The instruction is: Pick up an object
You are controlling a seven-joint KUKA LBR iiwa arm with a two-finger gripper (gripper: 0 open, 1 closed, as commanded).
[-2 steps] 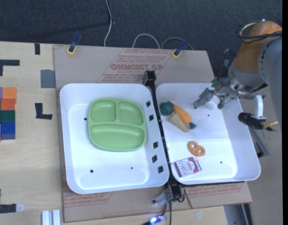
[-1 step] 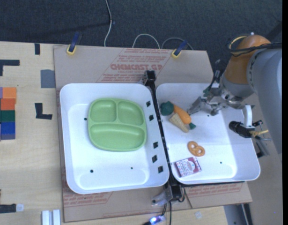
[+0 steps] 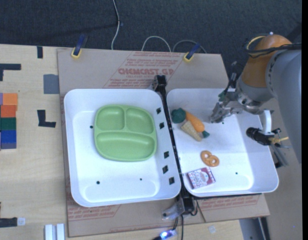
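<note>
The right bin (image 3: 254,179) carries several small things that could be picked. A toy carrot (image 3: 194,122), orange with a green tip, lies slantwise near the bin's left wall, in its far half. Touching its far end sits a dark green rounded piece (image 3: 178,115), and just beside the carrot on the near side lies a tan wedge (image 3: 191,130), something like a cone or a slice of bread. Further toward the near edge, about mid-bin, lies a small orange pretzel (image 3: 210,158), apart from the rest. At the near left corner of the bin rests a small flat packet (image 3: 201,177) in red and white, tilted a little.

The arm (image 3: 266,64) enters from the right, its orange band above the wrist, and bends down over the far right part of the right bin. The gripper (image 3: 217,116) hangs low over the bin floor, to the right of the carrot and apart from it. Nothing shows between its fingers; whether they are spread or pressed together I cannot tell.

The left bin (image 3: 76,184) holds a pale green divided plate (image 3: 125,133) with three compartments, set in the middle toward the far edge. The two bins touch along a dark seam, on a sheet of cardboard (image 3: 138,66).
</note>
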